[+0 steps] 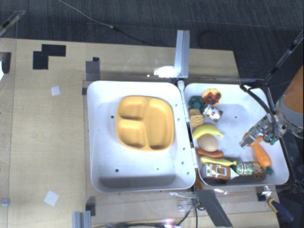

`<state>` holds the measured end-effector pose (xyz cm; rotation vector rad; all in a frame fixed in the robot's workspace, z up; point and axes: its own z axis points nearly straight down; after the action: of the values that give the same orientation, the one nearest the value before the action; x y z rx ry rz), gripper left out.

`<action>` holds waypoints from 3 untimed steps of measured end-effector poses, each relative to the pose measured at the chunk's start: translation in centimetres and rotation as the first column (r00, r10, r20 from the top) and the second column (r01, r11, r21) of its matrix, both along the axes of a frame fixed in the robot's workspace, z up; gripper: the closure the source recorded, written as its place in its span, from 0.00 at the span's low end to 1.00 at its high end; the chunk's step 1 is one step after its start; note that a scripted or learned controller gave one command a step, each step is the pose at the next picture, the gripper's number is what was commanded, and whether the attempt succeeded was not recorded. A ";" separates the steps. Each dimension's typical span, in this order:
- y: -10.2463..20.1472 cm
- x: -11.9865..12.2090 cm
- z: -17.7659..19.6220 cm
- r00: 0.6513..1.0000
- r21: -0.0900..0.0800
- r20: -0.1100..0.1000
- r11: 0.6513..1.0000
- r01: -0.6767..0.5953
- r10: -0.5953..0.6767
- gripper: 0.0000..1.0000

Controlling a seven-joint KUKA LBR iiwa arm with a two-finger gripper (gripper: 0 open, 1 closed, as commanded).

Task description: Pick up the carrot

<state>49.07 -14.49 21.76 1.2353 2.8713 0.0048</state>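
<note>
— Where is the carrot (262,155)?

— Right bin (237,113), near-right corner, just beside the gripper (254,137).

— How should the pick go?

— Likely best to centre over the carrot's middle, fingers across its width — then close.

— And the jaws?

— Cannot tell how far apart; the carrot isn't seen between them.

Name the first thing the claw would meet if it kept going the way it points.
Probably the carrot: the claw points down over its upper end in the right bin. Depth is unclear from above.
</note>
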 end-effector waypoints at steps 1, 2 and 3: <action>5.6 1.9 0.3 0.980 0.005 -0.008 0.980 0.198 -0.198 1.00; -0.5 0.1 -12.2 0.992 0.002 -0.005 0.992 0.125 -0.125 1.00; 7.7 0.0 -2.9 0.987 0.007 -0.002 0.987 0.158 -0.158 1.00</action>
<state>49.08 -6.82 18.84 1.4603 2.7677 0.0128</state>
